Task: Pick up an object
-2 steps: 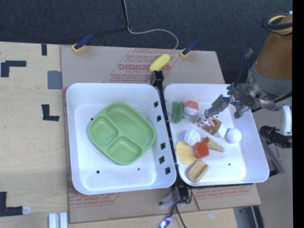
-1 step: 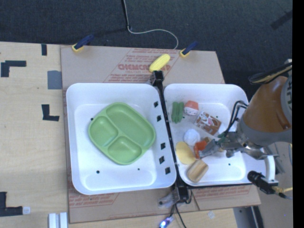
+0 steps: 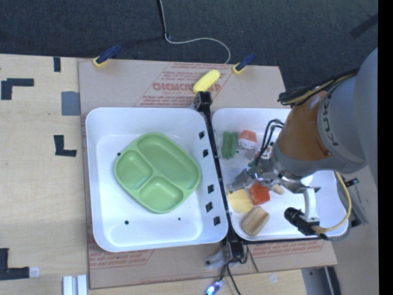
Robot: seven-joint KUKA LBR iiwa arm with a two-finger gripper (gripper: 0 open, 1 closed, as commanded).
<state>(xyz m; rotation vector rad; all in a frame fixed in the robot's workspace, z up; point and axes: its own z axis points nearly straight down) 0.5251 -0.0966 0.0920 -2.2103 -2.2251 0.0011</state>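
Arm's over the right bin [image 3: 331,223], gripper [image 3: 258,180] down among the small stuff near the bin's middle. Can't tell from here if it's got hold of anything. Red piece [image 3: 260,194] sits right under it, yellow block [image 3: 241,202] just left of that, tan block [image 3: 255,220] nearer. Green item [image 3: 229,144] and a red-white thing [image 3: 247,139] lie at the far side. Left bin [image 3: 98,165] has a green divided plate [image 3: 158,172].
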